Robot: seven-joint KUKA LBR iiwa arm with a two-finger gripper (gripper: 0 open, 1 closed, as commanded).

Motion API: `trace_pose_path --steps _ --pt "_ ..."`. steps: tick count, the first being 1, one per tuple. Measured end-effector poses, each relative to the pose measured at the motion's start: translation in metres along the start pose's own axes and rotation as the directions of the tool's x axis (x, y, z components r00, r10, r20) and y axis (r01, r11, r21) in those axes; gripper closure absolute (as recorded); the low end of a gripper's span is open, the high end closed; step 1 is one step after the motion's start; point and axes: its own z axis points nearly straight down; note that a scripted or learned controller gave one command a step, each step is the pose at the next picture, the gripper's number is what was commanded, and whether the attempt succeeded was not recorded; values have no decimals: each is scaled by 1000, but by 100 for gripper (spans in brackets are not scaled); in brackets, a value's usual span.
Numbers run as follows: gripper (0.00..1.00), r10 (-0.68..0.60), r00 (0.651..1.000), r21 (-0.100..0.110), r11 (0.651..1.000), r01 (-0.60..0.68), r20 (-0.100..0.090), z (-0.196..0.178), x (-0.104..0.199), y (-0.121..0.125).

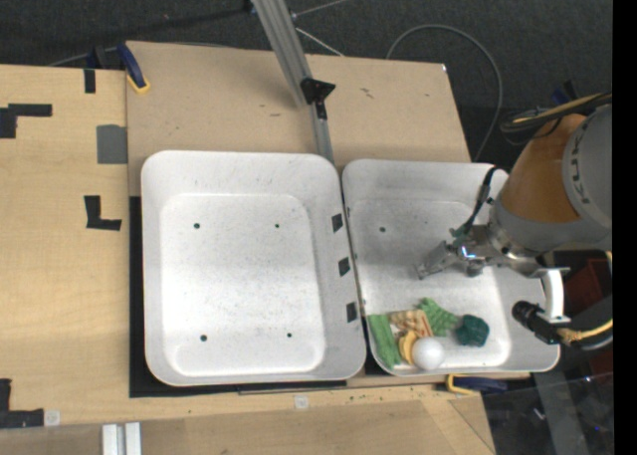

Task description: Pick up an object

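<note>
Along near edge of right bin (418, 179), toward its near-left corner: small cluster of objects. White ball (429, 352) nearest the rim, touching a yellow curved piece (406, 347) on its left. Just behind, a tan patterned item (407, 324) and a green ribbed piece (439, 317), overlapping. Dark green lump (472, 331) at right of cluster, just beside the green ribbed piece. Farther in, over mid-floor of right bin: gripper (432, 266), pointing left, low above speckled bin floor, well apart from the cluster. Fingers small and blurred; cannot tell whether spread or closed. Nothing seen between them. Grey arm (597, 179) with orange band (539, 179) at bin's right edge. Left bin (239, 169) alongside, rims touching. Beyond far rims, metal pole (284, 30) slanting across tan bench (219, 95).
</note>
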Motion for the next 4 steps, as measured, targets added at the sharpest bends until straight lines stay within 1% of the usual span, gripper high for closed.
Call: trace_pose_path --steps 1,2,3,4 --pt "100 -1 1000 -4 1000 1 0 -13 0 1" --pt "100 -1 1000 -13 1000 1 3 -75 -1 6" --pt "100 -2 1000 -13 1000 2 3 -137 5 7" --pt "100 -1 1000 -8 1000 1 1 -142 6 7"
